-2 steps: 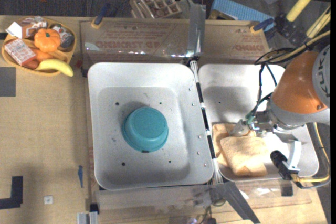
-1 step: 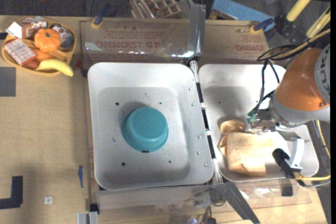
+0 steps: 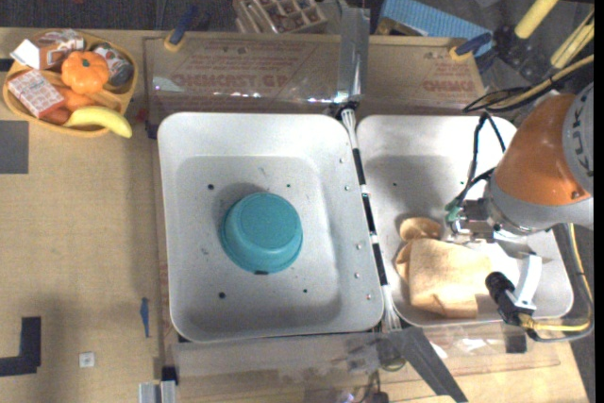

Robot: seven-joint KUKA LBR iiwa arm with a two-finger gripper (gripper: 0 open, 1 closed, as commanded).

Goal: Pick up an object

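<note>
Two white bins [image 3: 351,156] sat side by side; a tan cloth [image 3: 444,274] lay under the gripper [image 3: 469,226], grip unclear.

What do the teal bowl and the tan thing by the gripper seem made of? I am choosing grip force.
The teal bowl, upside down in the left bin, looks like hard moulded plastic: even colour, smooth matt surface, crisp rim. The tan thing in the right bin looks like soft cloth or a sponge: rumpled outline, mottled dull surface. The view leaves open which.
</note>
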